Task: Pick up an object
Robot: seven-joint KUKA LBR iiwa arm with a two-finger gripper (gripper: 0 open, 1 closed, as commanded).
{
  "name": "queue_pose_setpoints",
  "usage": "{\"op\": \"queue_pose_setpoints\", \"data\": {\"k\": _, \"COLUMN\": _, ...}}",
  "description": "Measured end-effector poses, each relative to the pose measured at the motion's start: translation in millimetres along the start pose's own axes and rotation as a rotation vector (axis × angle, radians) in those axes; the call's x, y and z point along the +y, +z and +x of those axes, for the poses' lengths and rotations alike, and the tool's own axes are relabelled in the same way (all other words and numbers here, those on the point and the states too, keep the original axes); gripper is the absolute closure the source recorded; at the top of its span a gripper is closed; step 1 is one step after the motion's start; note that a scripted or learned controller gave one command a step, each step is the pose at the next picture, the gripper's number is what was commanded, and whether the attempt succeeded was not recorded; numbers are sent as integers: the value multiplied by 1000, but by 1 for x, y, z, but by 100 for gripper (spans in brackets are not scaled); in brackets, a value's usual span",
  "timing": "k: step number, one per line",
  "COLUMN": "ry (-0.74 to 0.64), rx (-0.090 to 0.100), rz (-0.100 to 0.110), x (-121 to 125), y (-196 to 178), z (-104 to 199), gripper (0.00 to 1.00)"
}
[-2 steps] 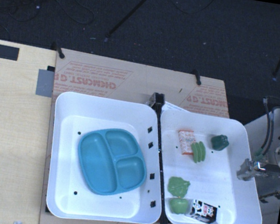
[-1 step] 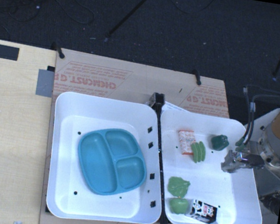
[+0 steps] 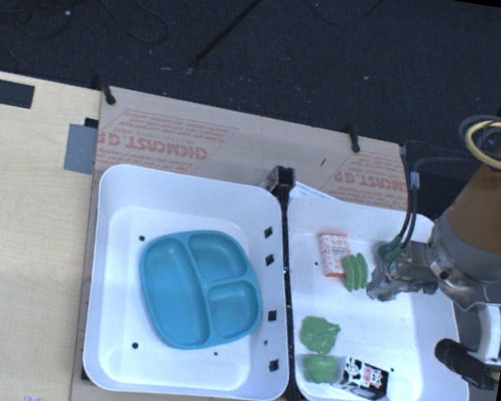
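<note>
The right bin holds a small orange-and-white packet, a ridged green piece beside it, a green leafy lump, a green block and a black-and-white carton near the front wall. My gripper hangs low over the right bin's middle, just right of the ridged green piece. Nothing shows between its fingers.
The left bin carries a blue divided plate. A black divider runs between the bins. The arm's grey and orange body covers the right bin's far right corner. A cardboard sheet lies under both bins.
</note>
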State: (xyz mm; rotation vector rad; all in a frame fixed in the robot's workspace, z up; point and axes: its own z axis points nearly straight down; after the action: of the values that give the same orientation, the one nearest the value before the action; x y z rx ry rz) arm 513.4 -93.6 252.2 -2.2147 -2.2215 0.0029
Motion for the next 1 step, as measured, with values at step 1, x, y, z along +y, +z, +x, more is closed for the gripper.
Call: {"op": "queue_pose_setpoints", "data": {"k": 1, "ry": 0, "rx": 0, "rz": 1, "x": 11, "y": 11, "z": 43, "gripper": 100}}
